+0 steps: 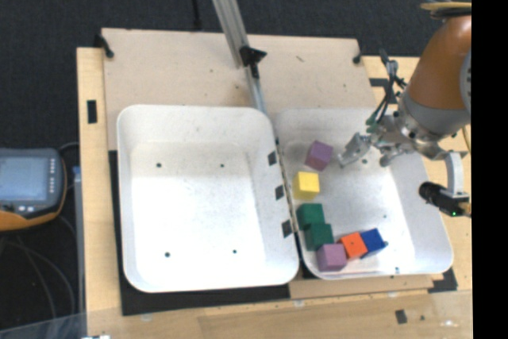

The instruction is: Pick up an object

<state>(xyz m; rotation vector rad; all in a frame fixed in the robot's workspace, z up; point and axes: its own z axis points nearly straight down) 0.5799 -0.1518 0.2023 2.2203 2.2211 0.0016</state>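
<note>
The right bin (421, 230) holds several blocks. A purple block (319, 155) lies near its upper left, with a yellow block (308, 183) just below it. Two green blocks (314, 224) sit further down along the left wall. Along the front wall lie a second purple block (332, 256), an orange block (353, 244) and a blue block (372, 240). My gripper (370, 154) hangs over the bin's upper middle, to the right of the first purple block. Its fingers (352, 150) are spread open with nothing between them.
The left bin (198, 194) stands beside the right one, sharing a middle edge. A slanted metal pole (226, 4) rises from the back, ending near the bins' joint. A grey device (30, 182) sits off the bench at the far left.
</note>
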